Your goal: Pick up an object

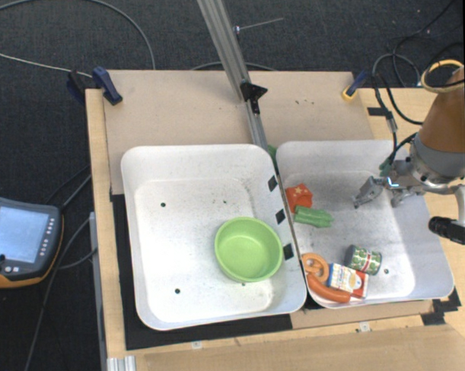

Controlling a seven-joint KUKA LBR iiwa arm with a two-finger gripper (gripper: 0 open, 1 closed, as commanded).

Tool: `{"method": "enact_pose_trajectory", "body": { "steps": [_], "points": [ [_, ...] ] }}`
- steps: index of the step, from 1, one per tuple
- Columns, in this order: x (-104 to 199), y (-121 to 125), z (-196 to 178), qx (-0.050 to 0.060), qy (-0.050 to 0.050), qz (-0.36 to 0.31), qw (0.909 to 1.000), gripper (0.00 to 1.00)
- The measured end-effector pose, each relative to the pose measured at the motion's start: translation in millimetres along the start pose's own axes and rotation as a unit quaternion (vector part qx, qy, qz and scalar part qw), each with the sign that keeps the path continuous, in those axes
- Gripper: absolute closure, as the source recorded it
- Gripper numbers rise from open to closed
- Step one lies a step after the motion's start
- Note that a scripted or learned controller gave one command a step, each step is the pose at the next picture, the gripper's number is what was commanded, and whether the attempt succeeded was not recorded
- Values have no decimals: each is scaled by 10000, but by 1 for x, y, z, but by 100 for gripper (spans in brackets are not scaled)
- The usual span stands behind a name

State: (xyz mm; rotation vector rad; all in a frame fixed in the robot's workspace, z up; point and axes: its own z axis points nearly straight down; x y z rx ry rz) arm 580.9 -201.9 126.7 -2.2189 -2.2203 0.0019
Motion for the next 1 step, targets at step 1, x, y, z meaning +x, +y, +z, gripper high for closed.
{"method": "enact_pose_trajectory", "body": {
  "steps": [1],
  "points": [
    [0, 0, 32, -6, -3, 0, 10000, 0]
  ]
}}
